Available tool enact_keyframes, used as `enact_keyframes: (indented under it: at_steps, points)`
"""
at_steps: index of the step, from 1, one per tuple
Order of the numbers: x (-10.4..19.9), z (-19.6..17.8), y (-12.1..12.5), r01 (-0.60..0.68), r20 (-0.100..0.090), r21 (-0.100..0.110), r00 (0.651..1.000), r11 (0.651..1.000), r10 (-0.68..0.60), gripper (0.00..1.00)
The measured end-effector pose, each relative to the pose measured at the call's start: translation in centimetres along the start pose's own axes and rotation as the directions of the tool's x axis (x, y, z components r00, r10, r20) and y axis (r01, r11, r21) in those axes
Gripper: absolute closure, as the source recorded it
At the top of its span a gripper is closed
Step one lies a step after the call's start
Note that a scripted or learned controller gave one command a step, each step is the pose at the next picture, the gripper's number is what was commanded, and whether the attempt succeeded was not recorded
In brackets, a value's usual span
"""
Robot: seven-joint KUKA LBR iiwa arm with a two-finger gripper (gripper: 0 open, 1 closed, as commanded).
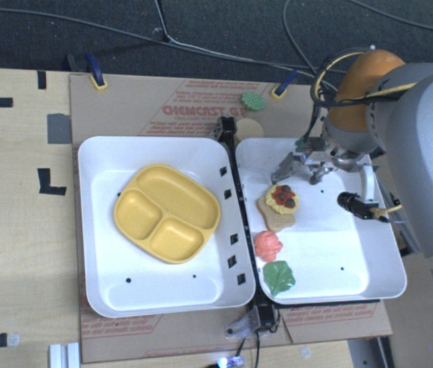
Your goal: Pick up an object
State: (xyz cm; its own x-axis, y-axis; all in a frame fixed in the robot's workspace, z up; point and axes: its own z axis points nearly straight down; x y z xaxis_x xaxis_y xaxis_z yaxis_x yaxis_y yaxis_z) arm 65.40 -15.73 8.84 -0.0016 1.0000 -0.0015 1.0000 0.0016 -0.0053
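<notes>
Over the right shallow white bin (369,278), my two-finger gripper (296,169) hangs with jaws spread, just above the tan toy pizza slice with red topping (280,205).

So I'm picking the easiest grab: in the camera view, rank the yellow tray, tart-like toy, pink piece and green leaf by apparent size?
1. Yellow divided tray, by far the largest.
2. Tart-like toy.
3. Green leaf and pink piece look too alike to rank.
</notes>
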Motion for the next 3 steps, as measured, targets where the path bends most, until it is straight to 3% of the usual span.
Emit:
enact_keyframes:
  at_steps: [1, 2, 3]
  points:
    - [0.0, 0.3, 0.0, 0.001, 0.001, -0.005, 1.000, 1.000, -0.001, 0.00]
    - [0.1, -0.8, 0.1, 0.002, 0.003, -0.007, 1.000, 1.000, -0.002, 1.00]
    - [0.7, -5.9, 1.0, 0.001, -0.002, -0.009, 1.000, 1.000, -0.001, 1.00]
